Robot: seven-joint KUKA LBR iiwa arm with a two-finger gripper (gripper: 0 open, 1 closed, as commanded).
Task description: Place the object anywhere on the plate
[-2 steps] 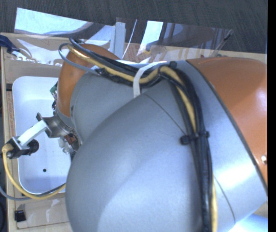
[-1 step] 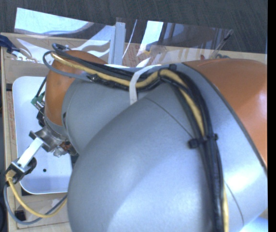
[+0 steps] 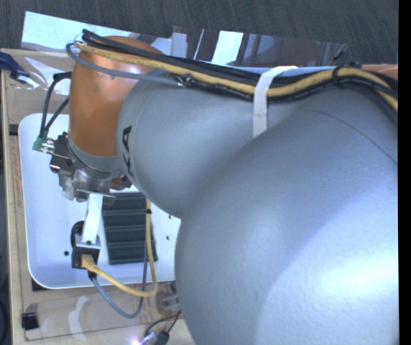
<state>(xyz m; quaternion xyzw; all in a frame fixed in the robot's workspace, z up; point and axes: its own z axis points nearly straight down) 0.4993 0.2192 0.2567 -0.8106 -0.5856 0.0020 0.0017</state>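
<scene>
Since the wrist pointed straight down into the shallow white plastic bin, the claw showed only its metal top. Whether it was wide, narrow or holding anything could not be told. It hung over the bin's middle.

Just beside it, toward the bin's near rim, was a dark ribbed rectangular block. Its long axis ran from the bin's far rim to its near rim. Whether it lay loose on the bin's floor or was joined to the claw could not be settled from this slant. If loose, it was the likeliest candidate for the object to be carried.

That relation governed the coming move. The block lay on the near-rim side of the claw and not under it. A grasp would probably call for a short shift toward that rim, closing across the block's narrow width.

Above the claw rose the orange band, over the bin's far half. Beyond it the broad grey arm covered everything to the bin's right, so where the plate lay could not be judged. The pale wooden table framed the bin's near rim.
</scene>
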